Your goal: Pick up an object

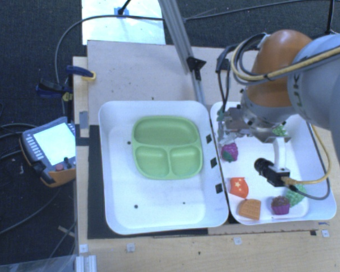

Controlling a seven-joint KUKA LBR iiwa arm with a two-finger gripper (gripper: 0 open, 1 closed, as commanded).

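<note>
On the surface, the left bin [110, 208] holds a green divided plate [168, 147] lying flat near its middle. In the right bin [323, 211], the gripper [225, 134] hangs low at the near-left part, just above a small purple grape-like toy [230, 151]. Whether the fingers are open or closed cannot be told, and nothing is seen held. Further right and nearer the front lie a red piece [238, 187], an orange waffle-like piece [250, 209] and a second purple toy [281, 205]. The grape toy looks light and bumpy, probably stiff plastic; gripping across its rounded middle seems safest.
</note>
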